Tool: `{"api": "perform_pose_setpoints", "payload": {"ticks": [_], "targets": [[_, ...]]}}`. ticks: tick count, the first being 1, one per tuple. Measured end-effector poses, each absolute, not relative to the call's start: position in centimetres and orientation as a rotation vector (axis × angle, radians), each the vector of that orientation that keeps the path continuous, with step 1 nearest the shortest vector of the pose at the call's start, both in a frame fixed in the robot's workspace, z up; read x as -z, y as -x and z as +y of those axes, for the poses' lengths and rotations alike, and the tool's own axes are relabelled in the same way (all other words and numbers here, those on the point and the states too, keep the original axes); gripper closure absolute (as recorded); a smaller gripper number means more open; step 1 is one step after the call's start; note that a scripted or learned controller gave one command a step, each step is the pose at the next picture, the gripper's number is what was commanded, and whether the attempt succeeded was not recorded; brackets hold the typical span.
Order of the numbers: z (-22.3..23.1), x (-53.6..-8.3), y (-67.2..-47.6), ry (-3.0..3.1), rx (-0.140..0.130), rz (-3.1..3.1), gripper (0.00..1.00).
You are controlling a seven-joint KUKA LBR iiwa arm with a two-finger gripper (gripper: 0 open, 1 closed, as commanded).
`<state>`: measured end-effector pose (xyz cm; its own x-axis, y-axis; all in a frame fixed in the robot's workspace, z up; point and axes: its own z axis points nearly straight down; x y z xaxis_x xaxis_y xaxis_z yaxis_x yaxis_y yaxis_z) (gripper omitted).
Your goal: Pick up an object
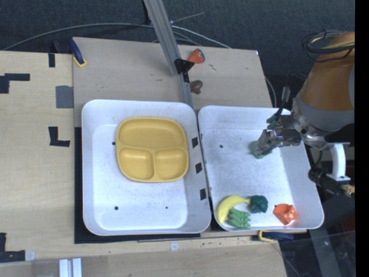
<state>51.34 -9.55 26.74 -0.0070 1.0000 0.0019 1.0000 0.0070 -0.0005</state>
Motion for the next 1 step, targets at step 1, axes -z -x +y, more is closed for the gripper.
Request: {"api": "perform_pose_setpoints", "payload": {"ticks": [1], "targets": [[-4.33,-25.88,-52.21,2.212,-0.002,-2.227,1.0]]}}
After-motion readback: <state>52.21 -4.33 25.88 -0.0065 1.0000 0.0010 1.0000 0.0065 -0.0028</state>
